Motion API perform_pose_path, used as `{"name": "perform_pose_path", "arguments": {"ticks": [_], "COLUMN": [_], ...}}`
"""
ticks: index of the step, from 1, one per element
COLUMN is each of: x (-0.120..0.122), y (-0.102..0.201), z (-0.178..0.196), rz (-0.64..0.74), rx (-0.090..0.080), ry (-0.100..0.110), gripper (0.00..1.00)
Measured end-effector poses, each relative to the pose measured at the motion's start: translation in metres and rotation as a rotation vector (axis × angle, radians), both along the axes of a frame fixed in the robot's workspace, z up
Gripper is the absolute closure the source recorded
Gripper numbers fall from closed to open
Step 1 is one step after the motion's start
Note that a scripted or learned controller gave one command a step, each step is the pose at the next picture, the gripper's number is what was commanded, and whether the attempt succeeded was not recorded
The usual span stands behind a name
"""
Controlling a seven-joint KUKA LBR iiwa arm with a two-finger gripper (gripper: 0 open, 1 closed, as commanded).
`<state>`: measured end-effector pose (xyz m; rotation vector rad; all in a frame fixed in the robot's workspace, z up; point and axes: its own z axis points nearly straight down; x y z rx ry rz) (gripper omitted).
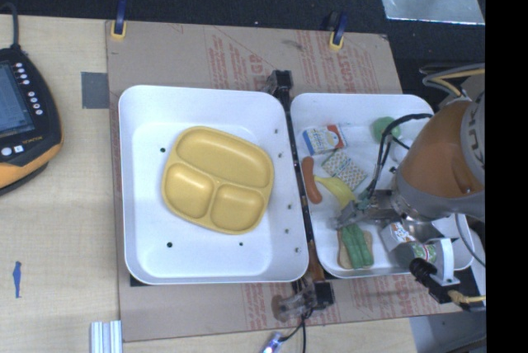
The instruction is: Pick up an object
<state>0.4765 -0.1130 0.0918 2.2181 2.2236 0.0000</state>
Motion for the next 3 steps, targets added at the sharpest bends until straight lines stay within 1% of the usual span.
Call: {"name": "perform_pose_path", "arguments": {"ticks": [1,2,3], "x": [0.000,0.000,0.005], "y": [0.010,0.018,0.021], "z": [0.065,0.015,0.009], "rz": [0.001,0.001,0.006], "rx": [0.002,0.002,0.004], "ry": [0.002,0.001,-0.011], "gripper": [0.00,0.00,0.00]}}
